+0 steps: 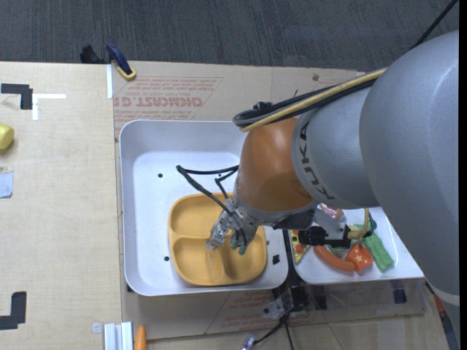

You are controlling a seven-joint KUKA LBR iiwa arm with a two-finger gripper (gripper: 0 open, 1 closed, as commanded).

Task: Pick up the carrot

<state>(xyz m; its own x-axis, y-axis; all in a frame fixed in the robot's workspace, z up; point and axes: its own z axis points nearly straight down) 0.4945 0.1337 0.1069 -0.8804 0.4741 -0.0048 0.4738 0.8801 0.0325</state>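
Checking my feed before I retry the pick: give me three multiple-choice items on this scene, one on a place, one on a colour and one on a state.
1. Where is the hand?
A. Over the divided plate in the bin on the view's left
B. Over the toy food in the other bin
C. Over the bare bench

2. What colour is the divided plate?
A. White
B. Yellow
C. Green

3. How does the plate lie?
A. Upside down
B. Propped on edge against the bin wall
C. Flat, right side up

Answers:
1. A, since the hand's tip overlaps the plate's right part.
2. B, since the plate stands out yellow against the white bin.
3. C, since its compartments face the camera.
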